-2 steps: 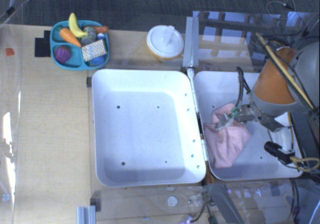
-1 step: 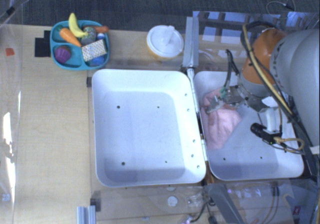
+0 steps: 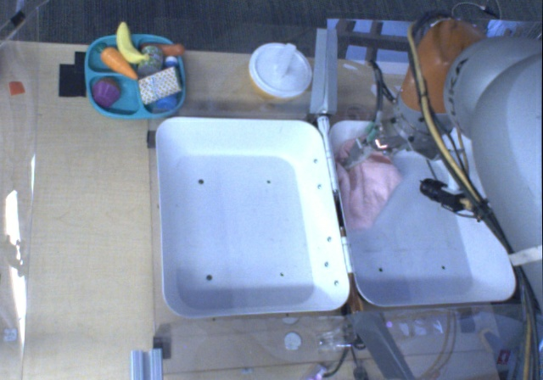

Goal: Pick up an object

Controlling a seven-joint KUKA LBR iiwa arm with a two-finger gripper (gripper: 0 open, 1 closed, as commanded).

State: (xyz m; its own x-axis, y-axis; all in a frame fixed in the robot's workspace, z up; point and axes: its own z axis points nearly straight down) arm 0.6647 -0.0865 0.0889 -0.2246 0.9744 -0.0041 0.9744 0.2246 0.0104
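My gripper sits right at the 12 o'clock edge of the pink cloth in the right bin. Can't tell if it's grabbed anything. Looks like grasp stage, so next I'd lift slowly.

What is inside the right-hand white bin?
A crumpled pink cloth lies in the right bin near its left wall, with the gripper over its top edge. The grey arm covers the bin's upper right part.

Robotics lab, wooden bench, two white bins, cabled grey arm
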